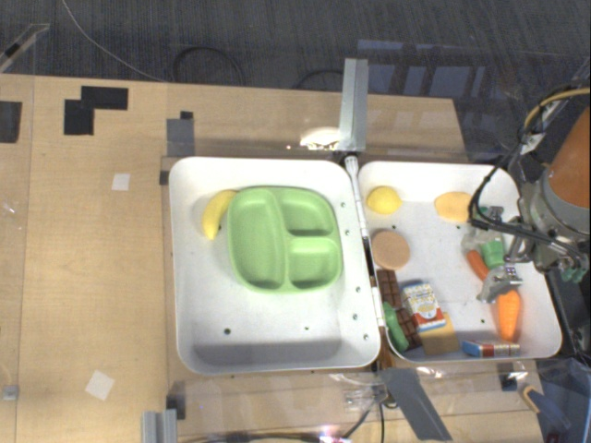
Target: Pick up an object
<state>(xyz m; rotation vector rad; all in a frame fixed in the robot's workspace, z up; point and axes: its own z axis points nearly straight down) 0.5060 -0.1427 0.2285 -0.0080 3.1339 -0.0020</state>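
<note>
Two shallow white bins sit side by side on the wooden surface (83,275). The left bin (212,340) carries a green divided plate (282,238) with three compartments, lying flat near the bin's upper middle. A yellow banana (215,213) lies just beside the plate's left edge, partly tucked against it.

The right bin (420,178) holds a scatter of toy food. Near its upper left lies a yellow lemon (383,199), and further right a pale orange, rounded piece (452,206). Below the lemon rests a tan round disc, like a cookie (391,248). Along the bin's left wall stands a brown chocolate bar (389,290), with a dark green item (399,325) at its lower end. Beside these lies a small printed carton (422,305), blue and white with orange, resting on a tan block (440,343). A marker-like stick with blue and red ends (490,348) lies by the lower wall. On the right side a carrot (509,314) lies near the lower right corner, and a thinner orange piece (476,264) lies just above and left of it, beside a green item (493,251).

The tool (499,282) hangs over the bin's right part, right above the carrot's top end; whether its fingers are apart or together cannot be told, and nothing is visibly between them.
</note>
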